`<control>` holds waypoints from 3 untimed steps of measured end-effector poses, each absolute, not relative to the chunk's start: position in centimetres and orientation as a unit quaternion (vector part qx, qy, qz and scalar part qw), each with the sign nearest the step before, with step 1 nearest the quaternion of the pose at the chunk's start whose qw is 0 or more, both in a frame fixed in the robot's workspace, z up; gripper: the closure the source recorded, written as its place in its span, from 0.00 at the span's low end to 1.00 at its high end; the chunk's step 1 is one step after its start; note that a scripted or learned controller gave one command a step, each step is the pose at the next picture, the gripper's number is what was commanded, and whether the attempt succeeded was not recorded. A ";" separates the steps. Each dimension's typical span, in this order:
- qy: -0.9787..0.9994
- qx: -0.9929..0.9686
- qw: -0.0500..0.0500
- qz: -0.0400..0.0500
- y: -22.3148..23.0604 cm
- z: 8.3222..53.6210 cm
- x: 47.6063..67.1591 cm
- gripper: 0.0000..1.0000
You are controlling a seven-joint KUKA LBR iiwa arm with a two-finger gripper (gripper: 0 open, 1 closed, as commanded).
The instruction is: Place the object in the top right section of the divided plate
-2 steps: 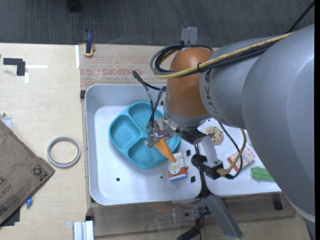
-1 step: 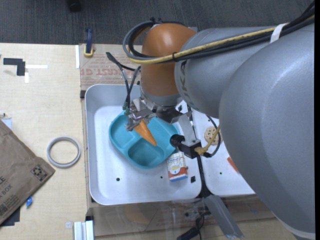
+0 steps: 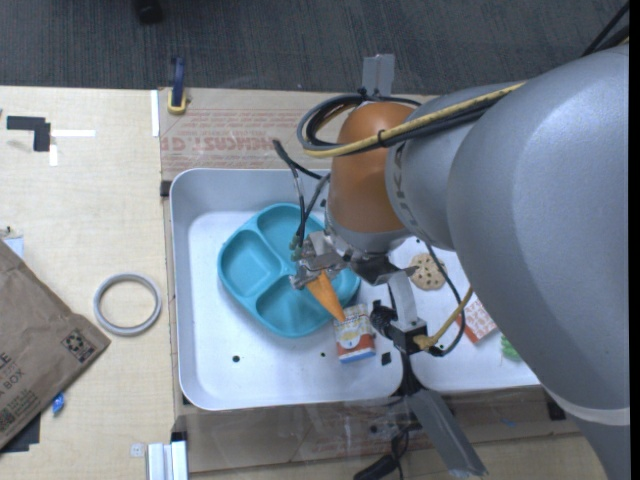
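Orange cone-shaped toy (image 3: 326, 294) sits at 4 o'clock rim of blue divided plate (image 3: 281, 280), wide end up under gripper (image 3: 312, 270). You can't tell whether claw grips or merely hovers. Judge cone light, rigid, smooth, taper likely slippery. Take hold across wide end. Small carton (image 3: 354, 342) lies at plate's 5 o'clock in white bin (image 3: 200, 368).
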State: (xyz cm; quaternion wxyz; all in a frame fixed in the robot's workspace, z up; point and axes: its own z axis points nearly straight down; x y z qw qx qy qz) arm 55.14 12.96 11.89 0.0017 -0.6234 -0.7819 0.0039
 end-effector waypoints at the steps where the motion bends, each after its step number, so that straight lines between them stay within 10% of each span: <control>1: -0.700 -0.715 0.000 0.004 19.0 14.4 58.0 1.00; 2: -0.656 -0.755 -0.004 0.000 12.9 9.2 59.3 1.00; 3: -0.688 -0.725 0.000 0.003 17.5 13.3 63.1 1.00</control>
